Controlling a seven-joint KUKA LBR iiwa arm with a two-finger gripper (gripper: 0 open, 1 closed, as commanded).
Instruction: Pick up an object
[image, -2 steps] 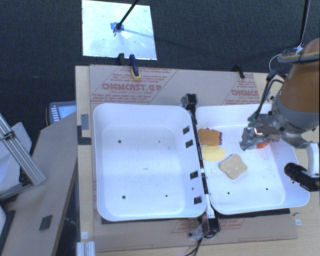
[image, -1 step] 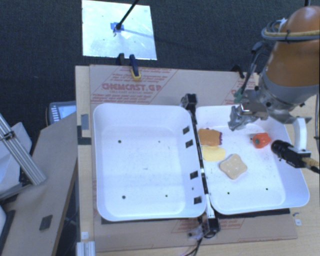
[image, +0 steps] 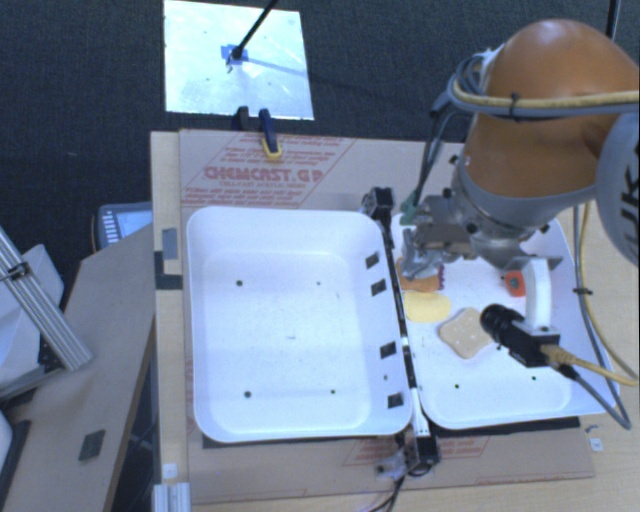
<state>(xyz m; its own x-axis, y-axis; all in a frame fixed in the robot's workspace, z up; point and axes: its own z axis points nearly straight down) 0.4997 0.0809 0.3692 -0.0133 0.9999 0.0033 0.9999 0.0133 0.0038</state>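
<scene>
My gripper (image: 423, 262) hangs low over the left part of the right bin (image: 500, 405), close to the divider between the bins. Directly below it lies an orange piece (image: 420, 284), partly hidden by the gripper. A flat yellow piece (image: 428, 307) rests just in front of that. A tan, toast-like square (image: 463, 333) lies beside the yellow piece, toward the bin's middle. A small red-orange object (image: 513, 284) sits to the right, half covered by the arm. I see nothing held clear of the bin floor.
The left bin (image: 290, 320) stands beside the right one, with black clips (image: 389, 350) along the shared rim. A small green thing (image: 408, 212) shows at the right bin's back left corner. The big orange-banded arm (image: 545, 110) covers the bin's back right.
</scene>
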